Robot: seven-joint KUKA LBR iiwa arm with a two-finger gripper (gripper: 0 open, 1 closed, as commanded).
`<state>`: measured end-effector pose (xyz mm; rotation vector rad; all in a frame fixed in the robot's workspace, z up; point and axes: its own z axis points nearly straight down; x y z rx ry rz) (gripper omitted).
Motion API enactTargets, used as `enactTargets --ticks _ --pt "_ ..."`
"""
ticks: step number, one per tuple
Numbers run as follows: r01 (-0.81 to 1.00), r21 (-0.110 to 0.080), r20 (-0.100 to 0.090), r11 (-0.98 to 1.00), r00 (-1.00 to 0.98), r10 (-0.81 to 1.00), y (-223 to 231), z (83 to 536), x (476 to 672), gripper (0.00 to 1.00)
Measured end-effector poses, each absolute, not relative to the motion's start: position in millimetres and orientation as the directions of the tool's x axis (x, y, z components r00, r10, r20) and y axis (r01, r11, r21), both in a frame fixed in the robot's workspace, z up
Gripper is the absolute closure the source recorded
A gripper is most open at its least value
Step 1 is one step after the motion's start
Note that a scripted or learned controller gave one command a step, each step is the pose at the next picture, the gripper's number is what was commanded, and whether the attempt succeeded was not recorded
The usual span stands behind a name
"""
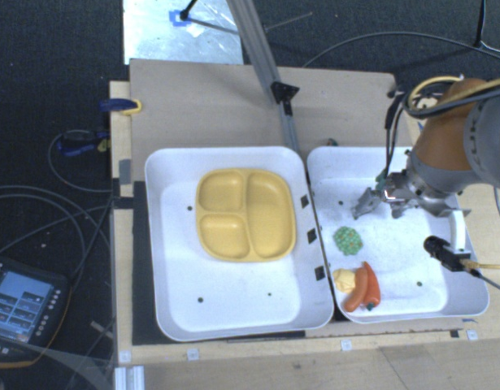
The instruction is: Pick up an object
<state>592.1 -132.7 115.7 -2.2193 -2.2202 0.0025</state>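
Arm (469,136) reaches in from the right over the right bin (469,299), orange band above the wrist. Gripper (368,205) sits low over the bin's upper-left area, fingers pointing left toward the divider between the bins. Finger state: can't tell from this angle, the tips read as one grey blob.

Objects in the right bin:
- green knobbly ball, broccoli-like (347,239) – just below and slightly left of the gripper, near it but apart, not between the fingers.
- orange carrot-shaped toy (365,287) – near the bin's front-left corner, lying roughly upright in view, well below the gripper.
- small pale yellow piece (344,279) – touching the carrot's left side.

Nothing visible in the gripper. All three objects rest on the bin floor.

Left bin (176,299): yellow three-compartment plate (245,215), lying flat in the upper-middle of the bin, well apart from the gripper.

Other: grey pole (258,47) slants from the top of the view down to the back edge between the bins. Teach pendant (18,303) on the floor at lower left, cables around it.
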Motion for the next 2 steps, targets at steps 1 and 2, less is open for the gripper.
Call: enactTargets --ticks 1,2 --pt "1.0 -0.002 0.0 -0.001 0.001 1.0 -132.6 89.5 592.1 0.0" --pt "1.0 0.004 0.0 -0.001 0.001 1.0 -132.6 102.2 593.8 1.0"
